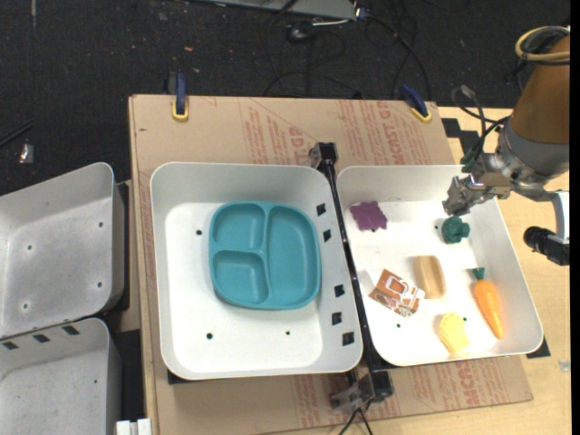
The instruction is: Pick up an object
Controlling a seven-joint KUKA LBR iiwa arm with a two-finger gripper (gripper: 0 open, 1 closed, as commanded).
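Note:
The right bin (507, 243) holds a purple toy (368, 215), a small dark green toy (455, 230), a tan bread-like piece (429, 275), an orange-and-white packet (397, 293), a yellow piece (452, 332) and an orange carrot (488, 304). My gripper (459, 198) hangs over the bin's upper right part, just above the green toy and slightly up-left of it. I see nothing between its fingers.
The left bin (181, 243) holds a teal divided plate (265, 256). A black divider (340, 252) runs between the bins. Blue and yellow clamps (180, 98) pin the cardboard base. Grey trays (54, 243) lie off to the left.

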